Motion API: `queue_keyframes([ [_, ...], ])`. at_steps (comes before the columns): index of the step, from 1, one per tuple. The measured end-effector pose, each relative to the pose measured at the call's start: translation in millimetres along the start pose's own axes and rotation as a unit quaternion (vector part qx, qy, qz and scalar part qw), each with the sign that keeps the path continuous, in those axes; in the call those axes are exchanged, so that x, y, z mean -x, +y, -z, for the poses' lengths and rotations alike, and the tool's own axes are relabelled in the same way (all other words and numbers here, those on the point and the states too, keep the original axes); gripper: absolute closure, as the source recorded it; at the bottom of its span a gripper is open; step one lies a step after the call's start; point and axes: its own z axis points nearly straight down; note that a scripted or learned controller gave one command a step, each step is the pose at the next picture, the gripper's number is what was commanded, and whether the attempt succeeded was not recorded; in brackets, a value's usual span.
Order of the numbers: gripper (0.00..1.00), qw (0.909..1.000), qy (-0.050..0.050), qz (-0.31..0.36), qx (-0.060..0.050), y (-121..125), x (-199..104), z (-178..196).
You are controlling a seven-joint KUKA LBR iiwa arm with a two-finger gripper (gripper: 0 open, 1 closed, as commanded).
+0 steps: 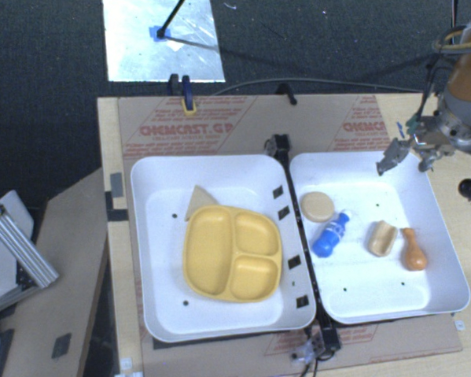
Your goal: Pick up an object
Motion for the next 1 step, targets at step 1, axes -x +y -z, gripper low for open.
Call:
queue_keyframes([
  [1, 0.0, 1.0, -0.001, 0.002, 0.006, 2.3, -0.7, 8.1],
])
